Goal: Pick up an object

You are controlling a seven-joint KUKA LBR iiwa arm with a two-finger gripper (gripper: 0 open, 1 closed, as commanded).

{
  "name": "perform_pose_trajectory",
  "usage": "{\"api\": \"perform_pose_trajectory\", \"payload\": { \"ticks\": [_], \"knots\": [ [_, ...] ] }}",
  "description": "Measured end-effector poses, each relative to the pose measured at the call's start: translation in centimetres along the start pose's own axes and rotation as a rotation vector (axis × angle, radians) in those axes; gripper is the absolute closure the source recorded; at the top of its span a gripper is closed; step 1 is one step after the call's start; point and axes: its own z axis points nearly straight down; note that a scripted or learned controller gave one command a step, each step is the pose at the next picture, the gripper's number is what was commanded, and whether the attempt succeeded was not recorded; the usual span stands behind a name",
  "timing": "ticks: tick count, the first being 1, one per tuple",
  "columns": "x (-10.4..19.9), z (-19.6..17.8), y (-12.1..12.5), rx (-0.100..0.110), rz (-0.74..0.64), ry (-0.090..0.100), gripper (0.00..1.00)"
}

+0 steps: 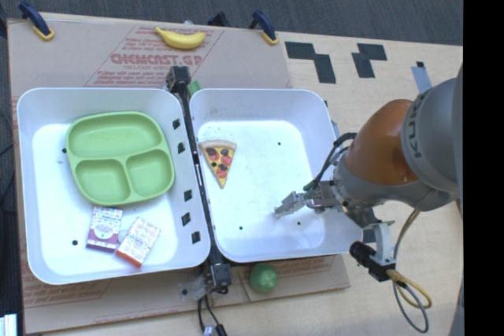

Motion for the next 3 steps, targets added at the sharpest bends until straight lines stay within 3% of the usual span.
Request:
{"api": "perform_pose_trajectory", "payload": {
  "ticks": [2, 3],
  "knots": [
    [0.0, -0.1, 18.1, -0.003, 0.001, 0.001, 0.0],
    [0.1, -1.2, 18.2, -0.002, -0.005, 0.001, 1.0]
  ]
}}
